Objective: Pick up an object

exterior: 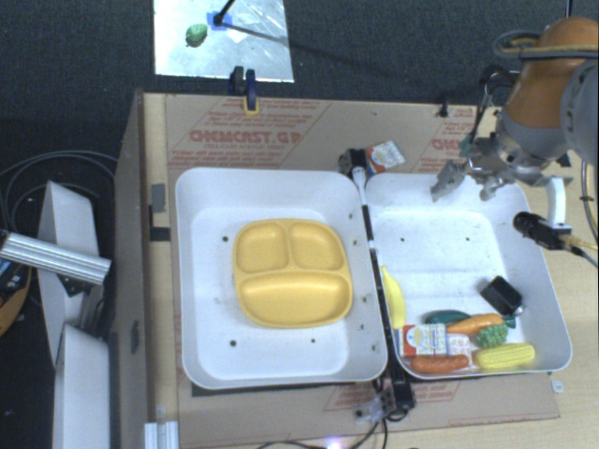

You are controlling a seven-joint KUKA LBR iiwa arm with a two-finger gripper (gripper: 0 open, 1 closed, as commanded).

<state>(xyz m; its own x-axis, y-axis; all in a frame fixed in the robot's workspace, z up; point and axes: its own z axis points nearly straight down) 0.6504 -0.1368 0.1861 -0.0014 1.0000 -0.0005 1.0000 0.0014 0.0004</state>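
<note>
Where the arm [547, 73] reaches in from the right, its gripper [468, 181] hangs over the far rim of the right bin [440, 241], fingers spread apart with nothing between them.

Right bin, near corner: toy foods heaped together, well apart from the gripper.
- carrot [474, 324]
- corn cob [505, 354]
- sausage [438, 365]
- small printed carton [430, 339]
- banana [394, 299], lying along the divider side
- black block [502, 295], just beyond the heap

Left bin [211, 344]: one yellow three-compartment plate [291, 272], lying flat near the middle.

Cardboard sheet [281, 129] beneath both bins; a small packet [385, 155] lies on it behind the bins.
</note>
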